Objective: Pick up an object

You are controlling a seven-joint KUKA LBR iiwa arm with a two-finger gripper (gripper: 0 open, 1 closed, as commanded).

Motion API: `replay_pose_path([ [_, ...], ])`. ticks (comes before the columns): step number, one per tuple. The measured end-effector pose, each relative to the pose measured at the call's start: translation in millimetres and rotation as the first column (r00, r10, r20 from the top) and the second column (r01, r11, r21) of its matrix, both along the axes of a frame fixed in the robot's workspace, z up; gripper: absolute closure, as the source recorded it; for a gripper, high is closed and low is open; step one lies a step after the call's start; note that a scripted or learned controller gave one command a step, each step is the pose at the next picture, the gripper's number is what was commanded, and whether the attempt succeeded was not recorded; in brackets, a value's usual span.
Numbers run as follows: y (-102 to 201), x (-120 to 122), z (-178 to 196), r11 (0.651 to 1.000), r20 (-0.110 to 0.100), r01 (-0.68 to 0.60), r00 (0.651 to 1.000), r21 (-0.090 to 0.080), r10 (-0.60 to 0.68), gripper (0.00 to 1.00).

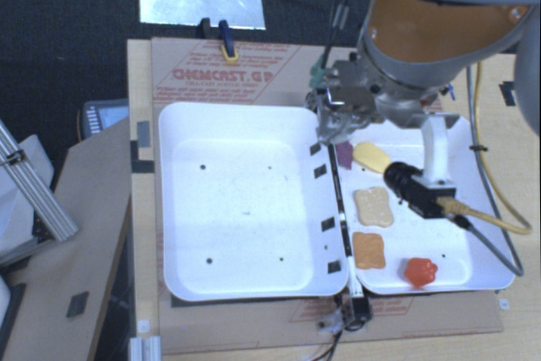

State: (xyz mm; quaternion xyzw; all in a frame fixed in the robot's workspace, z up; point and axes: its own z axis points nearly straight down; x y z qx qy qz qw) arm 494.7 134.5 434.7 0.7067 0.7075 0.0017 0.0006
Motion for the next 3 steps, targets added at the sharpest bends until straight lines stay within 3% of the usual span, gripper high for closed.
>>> replay_pose_path([
  [1, 18, -8, 11, 1.000, 0.000, -0.005, 1.000, 0.000, 0.005, 1.00],
  [2, 17, -7, 22, 1.000, 0.002, -0.007, 1.000, 0.001, 0.007, 1.00],
  [3, 50, -8, 36, 1.000, 0.000, -0.006, 1.000, 0.001, 0.006, 1.00],
])
